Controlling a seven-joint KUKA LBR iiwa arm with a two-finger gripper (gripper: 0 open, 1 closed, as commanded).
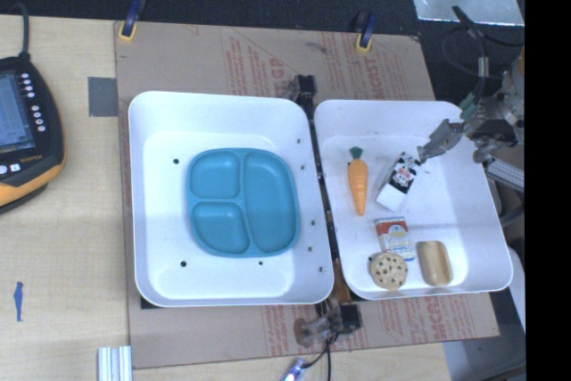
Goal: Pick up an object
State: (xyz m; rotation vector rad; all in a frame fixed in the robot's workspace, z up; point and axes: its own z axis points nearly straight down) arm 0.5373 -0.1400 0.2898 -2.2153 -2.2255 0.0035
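Observation:
The right bin holds a toy carrot, a small black-and-white carton, a small red-and-white box, a cookie and a bread roll. My gripper reaches in over this bin's upper right corner. It is open, with nothing between its fingers. One grey finger points down-left and ends just up-right of the carton; I cannot tell whether it touches it.
The left bin holds a blue divided plate. A teach pendant lies at the bench's left edge. Clamps pin the cardboard at the back, and the arm's base parts crowd the right edge.

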